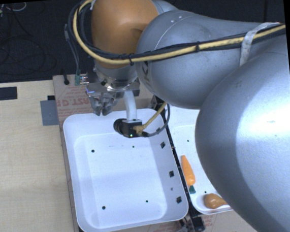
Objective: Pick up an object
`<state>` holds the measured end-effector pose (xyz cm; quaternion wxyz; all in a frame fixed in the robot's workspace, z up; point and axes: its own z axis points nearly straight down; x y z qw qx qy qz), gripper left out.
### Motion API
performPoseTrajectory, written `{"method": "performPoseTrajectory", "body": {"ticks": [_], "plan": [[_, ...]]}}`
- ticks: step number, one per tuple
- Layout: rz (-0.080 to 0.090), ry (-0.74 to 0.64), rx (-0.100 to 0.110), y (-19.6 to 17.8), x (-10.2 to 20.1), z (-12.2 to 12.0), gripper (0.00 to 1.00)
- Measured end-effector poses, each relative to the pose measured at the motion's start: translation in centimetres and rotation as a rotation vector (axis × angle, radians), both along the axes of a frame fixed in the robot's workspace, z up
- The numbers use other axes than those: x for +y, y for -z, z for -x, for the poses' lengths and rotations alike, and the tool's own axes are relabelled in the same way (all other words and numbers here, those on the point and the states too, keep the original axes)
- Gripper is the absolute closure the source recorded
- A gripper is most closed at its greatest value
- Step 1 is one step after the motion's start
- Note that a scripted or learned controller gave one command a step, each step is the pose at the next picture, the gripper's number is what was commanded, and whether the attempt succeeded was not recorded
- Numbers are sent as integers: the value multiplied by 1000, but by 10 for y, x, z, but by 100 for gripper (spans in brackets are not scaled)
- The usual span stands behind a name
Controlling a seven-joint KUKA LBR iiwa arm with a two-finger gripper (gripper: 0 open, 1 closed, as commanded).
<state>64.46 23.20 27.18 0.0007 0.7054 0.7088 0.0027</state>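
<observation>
White, smooth plastic on the left bin (86, 195), shallow with rounded corners and small dark holes in its floor. Over its far rim hangs the gripper (103, 110), grey metal fingers pointing down, whether spread or closed I cannot tell. Behind it the glossy grey arm (225, 105) bulks in, orange band (120, 18) above. Further right, an orange carrot-shaped object (188, 170) and a tan rounded lump (213, 200) lie in the right bin (190, 134).
</observation>
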Motion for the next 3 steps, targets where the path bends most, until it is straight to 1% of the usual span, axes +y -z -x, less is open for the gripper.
{"method": "performPoseTrajectory", "body": {"ticks": [1,2,3], "plan": [[5,6,10,24,-33,1,100],[5,4,11,14,-33,1,100],[5,6,11,68,-55,2,100]]}}
